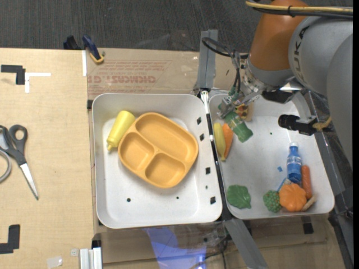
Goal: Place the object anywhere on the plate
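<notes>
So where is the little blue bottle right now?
The blue bottle lies in the right bin, near its right side, beside a thin orange carrot and just above the orange pumpkin toy.

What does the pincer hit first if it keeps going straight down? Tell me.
Probably the green object lying just beneath the pincer in the right bin, with the yellow and orange pieces close beside it. Depth is hard to judge from this slanted view.

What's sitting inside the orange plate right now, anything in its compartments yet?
The orange plate in the left bin has three compartments, all bare. A yellow bottle lies beside its upper-left rim, outside it. The bin floor beneath the plate is covered, so I cannot see it.
</notes>
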Robot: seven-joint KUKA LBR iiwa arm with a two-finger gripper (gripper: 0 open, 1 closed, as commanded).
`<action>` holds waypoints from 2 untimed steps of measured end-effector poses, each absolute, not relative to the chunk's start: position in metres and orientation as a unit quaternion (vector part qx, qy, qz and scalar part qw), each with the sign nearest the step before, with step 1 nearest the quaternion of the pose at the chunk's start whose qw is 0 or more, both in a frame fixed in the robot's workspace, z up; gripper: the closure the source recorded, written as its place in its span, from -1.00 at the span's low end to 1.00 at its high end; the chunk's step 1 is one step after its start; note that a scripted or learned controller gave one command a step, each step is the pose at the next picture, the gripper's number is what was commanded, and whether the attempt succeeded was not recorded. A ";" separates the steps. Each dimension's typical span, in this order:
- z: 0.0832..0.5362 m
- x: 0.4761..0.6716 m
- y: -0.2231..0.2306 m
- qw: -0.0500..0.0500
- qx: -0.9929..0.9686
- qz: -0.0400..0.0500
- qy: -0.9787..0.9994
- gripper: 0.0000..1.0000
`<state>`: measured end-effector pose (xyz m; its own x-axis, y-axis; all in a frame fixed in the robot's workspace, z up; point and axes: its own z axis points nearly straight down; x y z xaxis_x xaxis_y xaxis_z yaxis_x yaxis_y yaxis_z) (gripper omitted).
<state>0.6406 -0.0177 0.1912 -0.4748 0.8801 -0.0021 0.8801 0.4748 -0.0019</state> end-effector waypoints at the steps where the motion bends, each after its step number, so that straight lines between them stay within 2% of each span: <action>1: 0.191 0.603 0.044 0.000 0.401 0.000 0.916 1.00; 2: 0.249 0.574 0.116 0.001 0.331 0.000 0.943 1.00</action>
<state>0.5744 0.1158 0.2487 -0.7804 0.6253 -0.0015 0.6253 0.7804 0.0006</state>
